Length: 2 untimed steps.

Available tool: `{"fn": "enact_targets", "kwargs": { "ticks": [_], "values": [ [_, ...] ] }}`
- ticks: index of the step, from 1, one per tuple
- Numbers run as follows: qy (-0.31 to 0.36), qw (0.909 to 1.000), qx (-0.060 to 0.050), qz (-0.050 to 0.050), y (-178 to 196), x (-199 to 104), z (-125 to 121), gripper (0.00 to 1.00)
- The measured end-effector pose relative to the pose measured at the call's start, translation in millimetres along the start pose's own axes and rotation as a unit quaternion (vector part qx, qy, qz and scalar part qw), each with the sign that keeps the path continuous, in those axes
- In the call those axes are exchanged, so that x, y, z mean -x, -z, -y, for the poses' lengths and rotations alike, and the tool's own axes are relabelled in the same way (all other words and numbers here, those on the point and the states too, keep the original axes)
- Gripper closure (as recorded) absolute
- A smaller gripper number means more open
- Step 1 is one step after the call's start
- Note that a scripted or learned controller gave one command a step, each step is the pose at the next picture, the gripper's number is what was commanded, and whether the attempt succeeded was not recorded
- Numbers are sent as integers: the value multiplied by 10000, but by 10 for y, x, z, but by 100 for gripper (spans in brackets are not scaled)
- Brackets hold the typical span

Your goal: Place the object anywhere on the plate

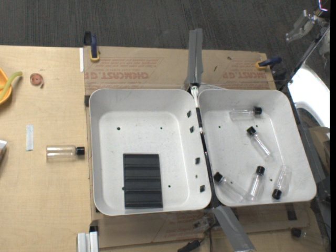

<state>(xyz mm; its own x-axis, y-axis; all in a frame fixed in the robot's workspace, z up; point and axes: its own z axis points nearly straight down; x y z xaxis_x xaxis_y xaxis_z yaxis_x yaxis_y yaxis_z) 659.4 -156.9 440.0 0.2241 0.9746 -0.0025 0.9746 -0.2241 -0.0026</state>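
Observation:
Several clear vials with black caps lie loose in the right bin (294, 119). One vial (244, 113) rests near that bin's back, another (260, 143) lies at a slant in the middle, and three more (255, 182) sit along the front wall. A black ridged plate (142, 180) lies flat on the front part of the left bin (105, 114), with nothing on it.
Another clear vial (63, 151) lies on the wooden bench left of the bins. A yellow object (5, 87) and a small brown disc (35, 79) sit at the far left. Cardboard (136, 70) lies under the bins, held by clamps (90, 45). A grey bar (195, 56) runs between the bins.

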Motion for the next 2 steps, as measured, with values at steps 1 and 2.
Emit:
{"fn": "enact_targets", "kwargs": {
  "ticks": [1, 2],
  "values": [
    [90, 10000, 0, -4, 3, 777, 1074, 0],
    [-438, 9990, -1, 0, -4, 305, 610, 0]
  ]
}}
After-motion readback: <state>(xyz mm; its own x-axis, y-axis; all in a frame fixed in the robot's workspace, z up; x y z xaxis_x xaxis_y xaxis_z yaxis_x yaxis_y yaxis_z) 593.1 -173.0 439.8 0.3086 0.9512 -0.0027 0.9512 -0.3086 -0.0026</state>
